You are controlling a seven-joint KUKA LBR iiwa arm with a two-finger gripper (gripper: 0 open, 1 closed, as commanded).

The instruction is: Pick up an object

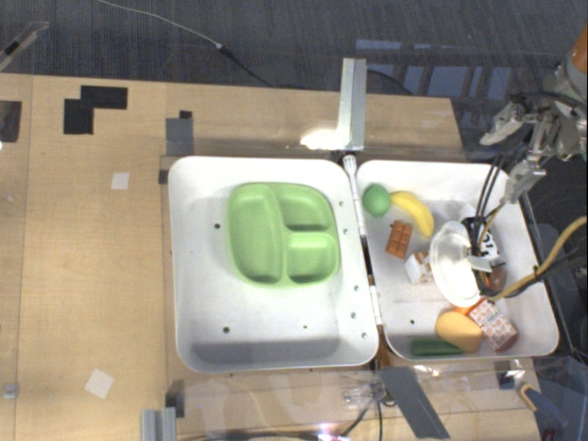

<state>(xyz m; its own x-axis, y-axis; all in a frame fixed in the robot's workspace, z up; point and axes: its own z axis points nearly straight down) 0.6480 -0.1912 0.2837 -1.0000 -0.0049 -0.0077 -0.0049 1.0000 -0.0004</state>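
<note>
We are eyeing the white bowl (452, 265) in the right bin (455, 184), likely light, stiff and slick, best pinched across its rim beside the gripper (480, 239), whose spread we cannot tell.

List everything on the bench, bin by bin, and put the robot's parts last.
left bin: one, white, left half of the bench
divided tray: one, light green, middle of the left bin
right bin: one, white, beside the left bin
ball: one, green, right bin's far left corner
banana: one, yellow, next to the ball
ridged block: one, brown, below the banana
bowl: one, white, middle of the right bin
round fruit: one, yellow-orange, near edge
packet: one, red and white, beside the fruit
long piece: one, dark green, near wall
arm: one, grey, upper right
hand: one, dark, at the bowl's right edge
</note>
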